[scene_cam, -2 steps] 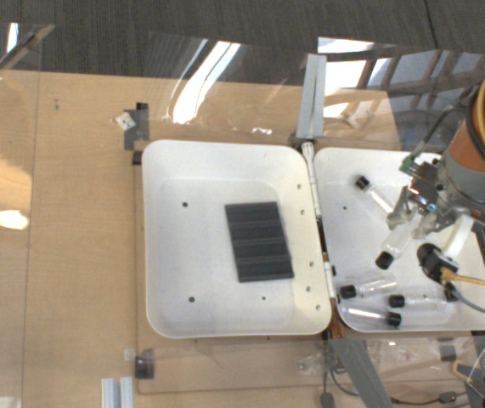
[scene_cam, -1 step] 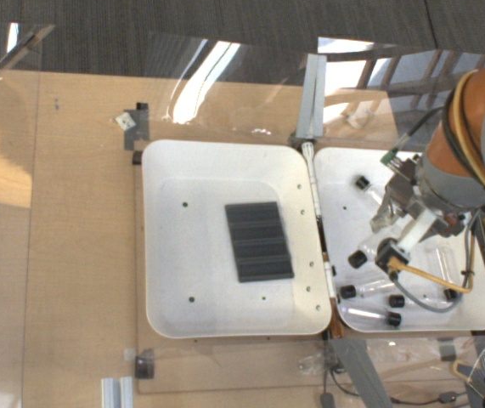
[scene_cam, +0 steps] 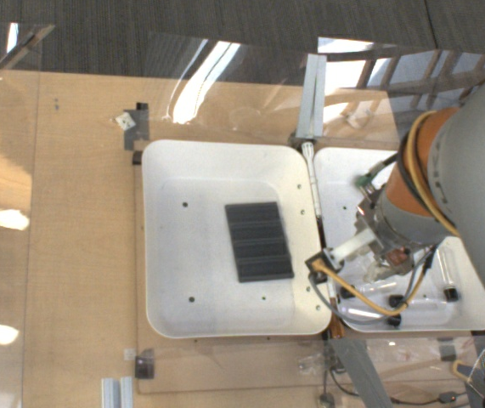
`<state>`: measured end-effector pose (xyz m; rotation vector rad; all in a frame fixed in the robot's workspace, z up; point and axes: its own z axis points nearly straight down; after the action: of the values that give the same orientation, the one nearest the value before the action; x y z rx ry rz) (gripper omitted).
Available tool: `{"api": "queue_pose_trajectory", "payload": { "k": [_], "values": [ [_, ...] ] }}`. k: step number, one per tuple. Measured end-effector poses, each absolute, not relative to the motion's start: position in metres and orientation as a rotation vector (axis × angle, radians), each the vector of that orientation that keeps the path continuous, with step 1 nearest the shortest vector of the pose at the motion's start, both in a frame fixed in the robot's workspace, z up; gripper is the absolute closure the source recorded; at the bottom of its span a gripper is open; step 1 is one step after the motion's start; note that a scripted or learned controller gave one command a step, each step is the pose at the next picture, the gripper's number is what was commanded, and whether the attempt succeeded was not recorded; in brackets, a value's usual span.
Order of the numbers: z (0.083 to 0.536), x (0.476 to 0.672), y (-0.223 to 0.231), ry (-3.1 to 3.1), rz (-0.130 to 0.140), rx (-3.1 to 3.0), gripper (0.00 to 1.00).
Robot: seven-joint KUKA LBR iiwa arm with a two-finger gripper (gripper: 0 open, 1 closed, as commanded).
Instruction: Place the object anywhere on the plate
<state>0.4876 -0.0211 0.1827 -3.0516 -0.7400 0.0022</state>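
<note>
The dark ribbed plate (scene_cam: 259, 241) lay flat near the centre of the left bin (scene_cam: 166, 185). My arm (scene_cam: 463, 177) stood at 3 o'clock from it, over the right bin (scene_cam: 340, 172). My gripper (scene_cam: 384, 266) hung low there among cables; whether it gripped anything could not be determined. The object could not be identified.

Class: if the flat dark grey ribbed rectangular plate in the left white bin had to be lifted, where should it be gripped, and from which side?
Probably from straight above, pinching the flat dark grey ribbed rectangular plate across its short width at mid-length. It lies flat on the floor of the left white bin, its long edges parallel and apart from the walls.
</note>
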Motion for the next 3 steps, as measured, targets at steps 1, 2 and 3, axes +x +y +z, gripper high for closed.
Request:
{"api": "queue_pose_trajectory", "payload": {
  "k": [1, 2, 3],
  "values": [
    [0.191, 0.488, 0.052, -0.597, 0.001, -3.083, 1.00],
    [0.154, 0.487, 0.122, -0.319, 0.000, -3.123, 1.00],
    [0.225, 0.555, 0.139, -0.874, 0.000, -3.018, 1.00]
  ]
}}
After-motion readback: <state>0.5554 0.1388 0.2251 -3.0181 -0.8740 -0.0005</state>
